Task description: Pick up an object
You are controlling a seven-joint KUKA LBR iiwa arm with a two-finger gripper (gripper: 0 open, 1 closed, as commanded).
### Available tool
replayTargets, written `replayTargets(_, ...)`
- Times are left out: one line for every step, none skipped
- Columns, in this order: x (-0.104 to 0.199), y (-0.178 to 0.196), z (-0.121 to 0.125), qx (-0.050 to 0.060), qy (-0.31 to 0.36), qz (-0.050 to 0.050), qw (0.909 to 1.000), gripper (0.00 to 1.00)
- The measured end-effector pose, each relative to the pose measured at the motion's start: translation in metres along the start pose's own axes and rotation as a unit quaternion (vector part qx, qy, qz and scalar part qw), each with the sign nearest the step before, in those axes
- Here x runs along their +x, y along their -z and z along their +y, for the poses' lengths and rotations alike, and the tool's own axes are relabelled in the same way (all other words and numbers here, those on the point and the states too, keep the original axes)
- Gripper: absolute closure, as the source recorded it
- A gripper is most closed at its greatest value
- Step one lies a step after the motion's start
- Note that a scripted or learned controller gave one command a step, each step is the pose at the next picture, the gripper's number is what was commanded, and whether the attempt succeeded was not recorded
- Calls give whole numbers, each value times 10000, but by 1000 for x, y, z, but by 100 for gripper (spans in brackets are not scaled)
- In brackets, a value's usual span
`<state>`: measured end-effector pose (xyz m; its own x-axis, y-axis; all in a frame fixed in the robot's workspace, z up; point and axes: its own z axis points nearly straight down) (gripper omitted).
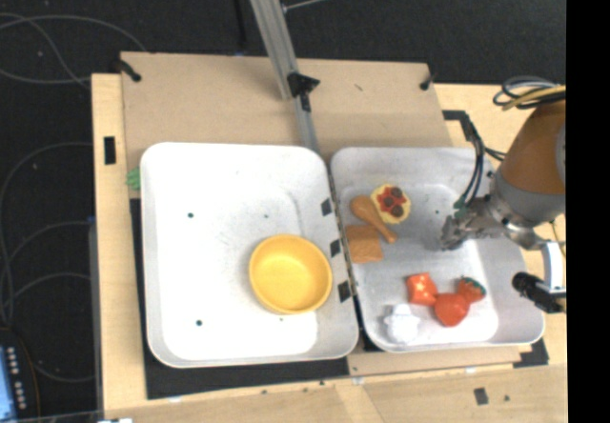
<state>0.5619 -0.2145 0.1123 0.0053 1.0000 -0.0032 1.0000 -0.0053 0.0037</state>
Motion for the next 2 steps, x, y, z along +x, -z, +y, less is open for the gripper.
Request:
replayTargets(-2,65,4,-24,43,4,10000,100)
replayTargets(-13,123,10,-22,43,0,10000,100)
